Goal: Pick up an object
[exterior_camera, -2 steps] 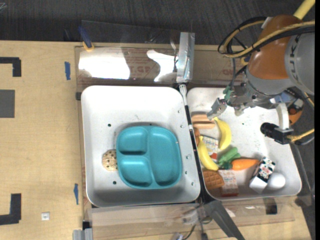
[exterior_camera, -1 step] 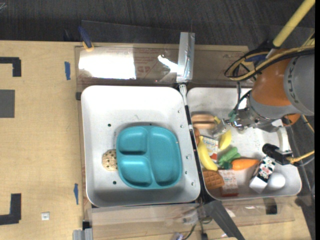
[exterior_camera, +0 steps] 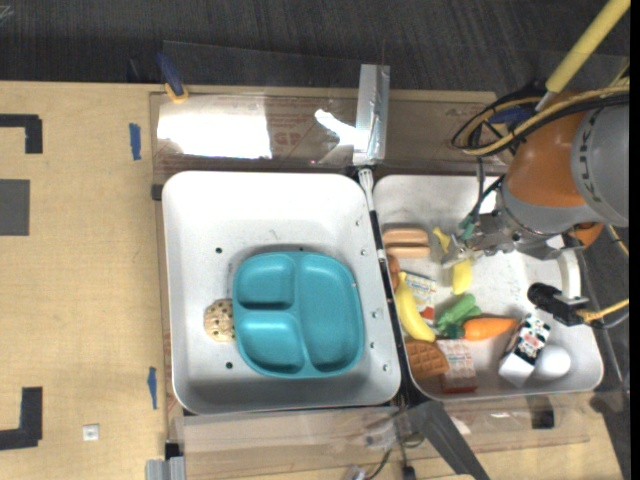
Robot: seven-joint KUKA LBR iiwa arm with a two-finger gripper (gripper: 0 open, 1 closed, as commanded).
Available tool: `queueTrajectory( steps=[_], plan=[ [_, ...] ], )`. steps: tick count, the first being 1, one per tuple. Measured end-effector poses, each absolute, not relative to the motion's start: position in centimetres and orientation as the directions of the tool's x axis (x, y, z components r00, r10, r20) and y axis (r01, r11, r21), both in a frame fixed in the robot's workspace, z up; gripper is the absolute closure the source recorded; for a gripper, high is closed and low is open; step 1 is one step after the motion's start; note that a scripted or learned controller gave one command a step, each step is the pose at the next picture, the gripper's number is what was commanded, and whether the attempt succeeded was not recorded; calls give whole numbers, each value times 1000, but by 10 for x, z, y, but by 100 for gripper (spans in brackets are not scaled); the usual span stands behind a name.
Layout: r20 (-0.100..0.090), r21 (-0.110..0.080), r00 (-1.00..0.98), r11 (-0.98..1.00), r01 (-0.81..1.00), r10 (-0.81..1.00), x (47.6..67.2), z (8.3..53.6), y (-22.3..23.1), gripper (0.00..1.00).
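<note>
Gripper [exterior_camera: 468,236] hovers low over right bin [exterior_camera: 590,378], positioned above small yellow item [exterior_camera: 462,276] for pickup; finger opening cannot be determined.

No lettering reads clearly from above my bench: the packet [exterior_camera: 458,360] label's print is too small.

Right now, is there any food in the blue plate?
Empty. The blue plate shows three bare sections; the cookie lies beside it in the bin.
</note>
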State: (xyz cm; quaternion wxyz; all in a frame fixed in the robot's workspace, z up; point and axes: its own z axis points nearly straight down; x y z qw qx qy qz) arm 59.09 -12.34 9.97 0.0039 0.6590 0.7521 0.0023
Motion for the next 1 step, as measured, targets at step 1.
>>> queueTrajectory(
  steps=[1],
  plan=[
    [2,5,174,-174,985,985,604,187,-53,100]
  ],
)
